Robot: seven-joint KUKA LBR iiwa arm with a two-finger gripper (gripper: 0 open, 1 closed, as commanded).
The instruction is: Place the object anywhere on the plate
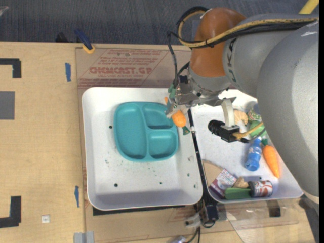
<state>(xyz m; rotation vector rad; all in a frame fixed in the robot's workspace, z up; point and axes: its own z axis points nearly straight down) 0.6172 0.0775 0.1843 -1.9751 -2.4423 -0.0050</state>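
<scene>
Hovering: gripper (176,110) above the plate's right edge, near the wall between the bins.
Gripper state: fingers closed on a small orange object (178,119).
Object: round, bright orange, a bit of green beside it; sits over the plate's upper-right rim.
Plate (144,131): teal, three compartments, in the left bin (101,181).
Room: bare white floor around the plate, widest below.
Right bin (215,163): crowded with a carrot (272,160), blue bottle (253,154) and can (261,188).

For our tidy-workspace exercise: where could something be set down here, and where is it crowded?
Free: the teal plate sections, and the left bin's floor in front of and left of the plate. Crowded: the right bin, with a bottle, carrot and wrappers.
</scene>
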